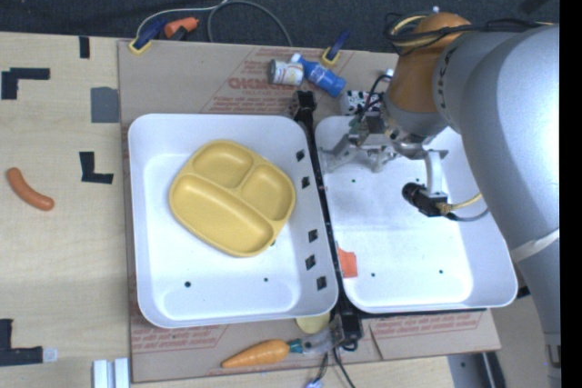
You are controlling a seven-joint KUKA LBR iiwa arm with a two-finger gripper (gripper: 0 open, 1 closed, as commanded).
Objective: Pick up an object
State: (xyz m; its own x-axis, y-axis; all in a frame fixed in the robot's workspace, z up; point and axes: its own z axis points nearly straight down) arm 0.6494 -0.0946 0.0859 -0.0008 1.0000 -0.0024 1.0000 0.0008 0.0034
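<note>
- A yellow divided plate (234,195) lies in the left white bin (155,286).
- The grey arm (509,123) with its orange band (416,73) reaches over the right white bin (427,282); its gripper (359,145) sits near that bin's upper left corner.
- A small orange piece (346,263) lies at the right bin's left wall.
- A toy carrot (257,353) lies below the bins; a toy sausage (29,189) lies far left on the bench.
- A blue-and-white bottle (309,73) lies above the bins.

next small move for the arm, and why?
Probably shift the end effector left, over the divider, toward the yellow divided plate in the left bin. It sits at the far edge of the right bin, where an orange piece lies at the near left edge; the plate looks the larger target.
</note>
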